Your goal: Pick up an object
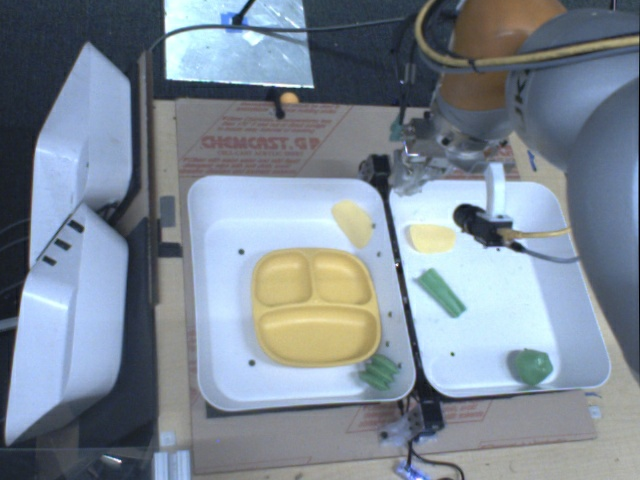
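Camera view: the loose thing nearest the gripper (412,176) is a flat yellow piece (432,237). It lies in the right bin (560,298), to the right of the yellow tray (316,305) and a little farther back than it. It lies bare on the bin floor and nothing touches it.

The gripper hangs behind this piece, farther back than the tray and to the tray's right, over the rear left corner of the right bin. It is not possible to see whether it is spread or pressed together, and nothing shows inside it.

A green bar (441,293) lies tilted just to the right of the tray, past the walls where the bins meet. A green rounded thing (530,366) sits well to the right of the tray, toward the front.

The tray has three compartments and rests in the middle of the left bin (215,298). A pale yellow oval piece (352,222) lies just behind the tray's right rear corner. A green ribbed thing (380,372) lies touching or almost touching its right front corner.

Both bins stand on the bench (260,138), behind the tray covered with a cardboard sheet with red print.
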`<state>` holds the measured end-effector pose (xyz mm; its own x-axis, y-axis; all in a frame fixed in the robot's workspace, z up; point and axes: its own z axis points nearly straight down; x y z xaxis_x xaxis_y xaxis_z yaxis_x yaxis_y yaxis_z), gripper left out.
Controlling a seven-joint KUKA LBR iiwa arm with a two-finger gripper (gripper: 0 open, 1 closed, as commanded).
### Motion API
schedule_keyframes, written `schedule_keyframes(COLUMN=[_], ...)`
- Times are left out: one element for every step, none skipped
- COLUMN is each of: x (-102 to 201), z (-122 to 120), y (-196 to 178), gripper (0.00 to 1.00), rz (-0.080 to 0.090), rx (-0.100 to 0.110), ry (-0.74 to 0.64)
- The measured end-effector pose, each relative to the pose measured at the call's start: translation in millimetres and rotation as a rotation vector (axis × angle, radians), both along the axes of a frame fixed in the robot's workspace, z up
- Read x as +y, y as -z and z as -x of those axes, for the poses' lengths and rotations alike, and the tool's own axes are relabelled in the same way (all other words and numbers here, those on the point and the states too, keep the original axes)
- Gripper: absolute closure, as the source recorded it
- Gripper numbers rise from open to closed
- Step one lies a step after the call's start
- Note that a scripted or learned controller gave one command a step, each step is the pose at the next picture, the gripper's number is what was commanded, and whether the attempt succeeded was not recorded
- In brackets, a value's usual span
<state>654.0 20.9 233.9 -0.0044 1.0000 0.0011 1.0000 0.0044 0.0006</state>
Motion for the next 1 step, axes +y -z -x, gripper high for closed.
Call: schedule_keyframes(x=[60.0], z=[-4.2], y=[7.9], gripper=[1.0], rz=[0.0], rx=[0.0], ry=[-0.001])
